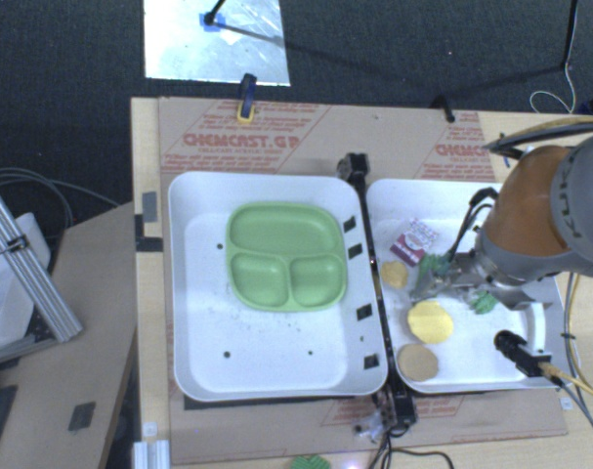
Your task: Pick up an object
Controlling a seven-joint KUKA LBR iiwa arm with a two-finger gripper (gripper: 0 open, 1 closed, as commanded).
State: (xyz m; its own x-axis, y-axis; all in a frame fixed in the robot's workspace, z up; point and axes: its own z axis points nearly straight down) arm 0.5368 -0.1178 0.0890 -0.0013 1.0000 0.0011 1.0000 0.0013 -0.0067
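**Risk note: crowded grasp site in the right bin**

The gripper (431,283) sits low in the right shallow white bin (452,195), left of the bin's centre and in among the clutter. How wide it stands cannot be told from this angle. No object is visibly held.

Objects around the gripper:
- small green plastic piece (433,264) at 12 o'clock, just beside or touching it; cannot tell which
- flat round yellow disc (431,322) at 6 o'clock, near
- round tan disc (418,362) further along 6 o'clock, close to the bin's wall
- small yellow lump (394,275) at 9 o'clock
- purple-and-white packet (413,242) at 11 o'clock
- second green piece (485,303) at 4 o'clock, close by the wrist

Judged risks:
1. The green piece is small and off-centre, so a closing gripper probably nudges it aside rather than traps it.
2. Both discs lie flat, so they offer little edge and the gripper likely slips over the top.
3. Neighbours are close, so two things may be caught at once, or one may be pushed against the wall.
4. The grip may be partial and the object may drop on the lift.

The green divided plastic plate (284,257) in the left white bin (193,291) lies well apart at 9 o'clock and seems safe.
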